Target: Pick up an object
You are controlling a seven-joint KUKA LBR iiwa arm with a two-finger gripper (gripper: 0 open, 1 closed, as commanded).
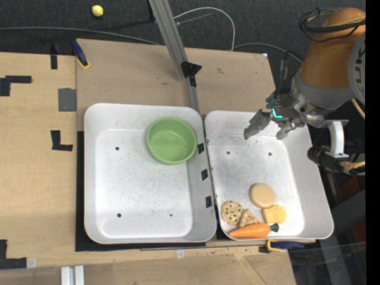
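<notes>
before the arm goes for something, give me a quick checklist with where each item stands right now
1. End effector carries nothing: ok, fingers spread with only bin floor between them.
2. Targets present in the right bin: ok, carrot, cookie, tan round piece and yellow piece lie at its near end.
3. End effector above a target: not ok, it hangs over the bin's far end, apart from the food.
4. Targets separated: not ok, they crowd together, some touching.
5. Green bowl out of the path: ok, it sits in the left bin.
6. Height above the floor: cannot tell.
</notes>
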